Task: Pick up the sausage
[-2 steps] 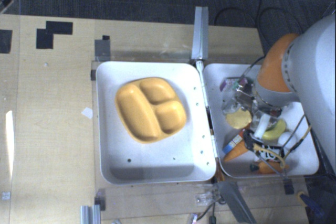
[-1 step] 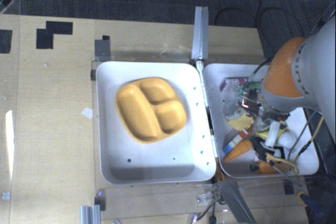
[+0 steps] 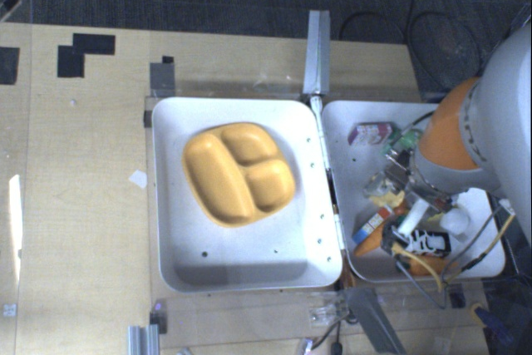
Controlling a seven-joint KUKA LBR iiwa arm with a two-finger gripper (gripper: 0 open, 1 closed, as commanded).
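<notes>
Presently the grey arm with the orange band [image 3: 445, 133] reaches in from the right and hangs over the right-hand shallow white bin [image 3: 337, 137], with its two-finger gripper [image 3: 407, 227] lowered into a crowded heap of small objects. Whether the jaws are released or clenched cannot be told, as the wrist and the clutter mask them, and nothing can be confirmed as held. The sausage [image 3: 371, 231] is not identified with certainty. The likeliest candidate is a short reddish-orange oblong piece in the right bin, just beside the gripper on its left and pressed among neighbouring items. The left-hand shallow white bin [image 3: 166, 204] carries a yellow moulded plastic tray with three compartments [image 3: 239, 173], well apart from the work. In my judgement the piece is a light toy food item, probably smooth and rounded, so liable to roll or slip from a shallow pinch. The hold should be taken across its middle, at right angles to its length. The crowding neighbours may obstruct that approach or be caught up with it.
</notes>
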